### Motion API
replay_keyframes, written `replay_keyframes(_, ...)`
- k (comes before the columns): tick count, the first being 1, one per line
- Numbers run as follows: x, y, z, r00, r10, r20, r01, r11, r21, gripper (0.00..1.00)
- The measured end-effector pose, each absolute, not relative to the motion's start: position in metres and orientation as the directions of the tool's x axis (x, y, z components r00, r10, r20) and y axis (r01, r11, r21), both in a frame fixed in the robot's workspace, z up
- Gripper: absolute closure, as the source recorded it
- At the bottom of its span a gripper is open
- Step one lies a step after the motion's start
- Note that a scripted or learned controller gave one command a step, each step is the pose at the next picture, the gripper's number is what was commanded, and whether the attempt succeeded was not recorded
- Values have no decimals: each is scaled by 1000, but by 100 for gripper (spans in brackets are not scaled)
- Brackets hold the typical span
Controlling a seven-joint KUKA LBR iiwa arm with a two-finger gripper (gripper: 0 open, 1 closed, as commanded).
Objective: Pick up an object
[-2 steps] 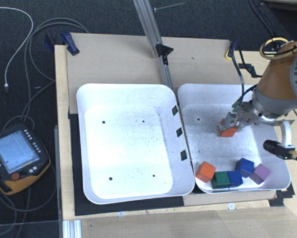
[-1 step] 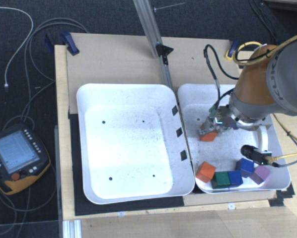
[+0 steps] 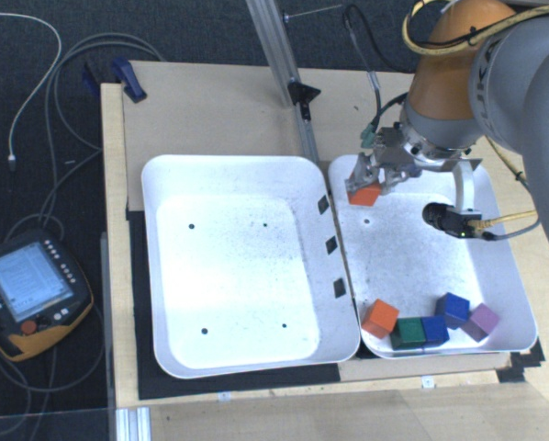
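In the camera view, the claw [image 3: 366, 184] is clenched on an orange block [image 3: 364, 195], held above the far left corner of the right bin [image 3: 504, 274]. Five more blocks [image 3: 429, 322] cluster near that bin's front edge on the counter [image 3: 210, 118].

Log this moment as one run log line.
phase: lift | gripper: shut on orange block, above right bin far end | remaining: five blocks near end

White bins [image 3: 164, 246]; blocks — orange [image 3: 380, 317], green [image 3: 408, 331], blue [image 3: 454, 308], purple [image 3: 483, 320].
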State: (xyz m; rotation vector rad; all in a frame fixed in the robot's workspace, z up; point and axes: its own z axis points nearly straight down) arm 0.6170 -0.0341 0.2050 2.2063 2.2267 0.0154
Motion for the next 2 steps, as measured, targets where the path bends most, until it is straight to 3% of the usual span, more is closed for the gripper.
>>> replay_keyframes(1, 570, -47, 208, 1, 1000, 2, 1000, -1, -5, 100)
replay_keyframes(2, 532, 21, 199, -7, 1000, 5, 1000, 7, -7, 100)
